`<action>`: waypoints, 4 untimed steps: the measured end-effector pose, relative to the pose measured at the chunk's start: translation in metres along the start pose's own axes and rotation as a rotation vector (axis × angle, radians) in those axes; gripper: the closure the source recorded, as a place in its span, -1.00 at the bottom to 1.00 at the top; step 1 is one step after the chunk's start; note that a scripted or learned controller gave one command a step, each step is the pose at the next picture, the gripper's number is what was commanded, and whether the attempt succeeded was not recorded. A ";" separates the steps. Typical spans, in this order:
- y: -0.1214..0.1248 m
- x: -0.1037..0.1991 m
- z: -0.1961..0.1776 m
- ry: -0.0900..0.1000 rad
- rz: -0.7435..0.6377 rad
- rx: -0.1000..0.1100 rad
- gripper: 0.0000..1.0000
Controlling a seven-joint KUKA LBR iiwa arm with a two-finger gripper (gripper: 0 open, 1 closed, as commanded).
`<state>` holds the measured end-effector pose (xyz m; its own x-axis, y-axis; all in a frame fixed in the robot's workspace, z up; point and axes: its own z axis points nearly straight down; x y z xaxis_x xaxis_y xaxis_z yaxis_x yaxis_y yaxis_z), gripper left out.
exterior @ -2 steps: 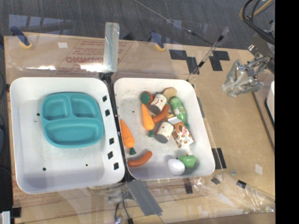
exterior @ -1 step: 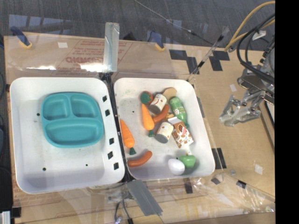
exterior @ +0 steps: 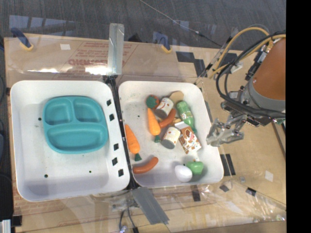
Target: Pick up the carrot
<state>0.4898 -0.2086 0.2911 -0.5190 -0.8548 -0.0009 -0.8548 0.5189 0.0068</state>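
Observation:
Two orange carrot-like toys lie in the right bin. One carrot rests along the bin's left wall, its green top pointing toward the near edge. The other carrot lies near the bin's middle among other toy foods, touching a red sausage-like piece. My gripper hangs outside the right bin, just past its right wall and over the bench, well to the right of both carrots. It is open with nothing between its fingers.
The right bin also holds a small can, a green bottle, a printed carton, a white egg, a green piece and a sausage. A teal divided plate sits in the left bin.

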 end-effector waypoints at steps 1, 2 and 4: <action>0.003 0.002 -0.122 0.000 0.027 0.019 1.00; 0.011 0.006 -0.004 0.001 -0.196 0.002 1.00; 0.036 -0.107 0.147 0.000 -0.026 0.002 1.00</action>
<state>0.5140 -0.0983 0.1442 -0.4964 -0.8681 -0.0016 -0.8681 0.4964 0.0044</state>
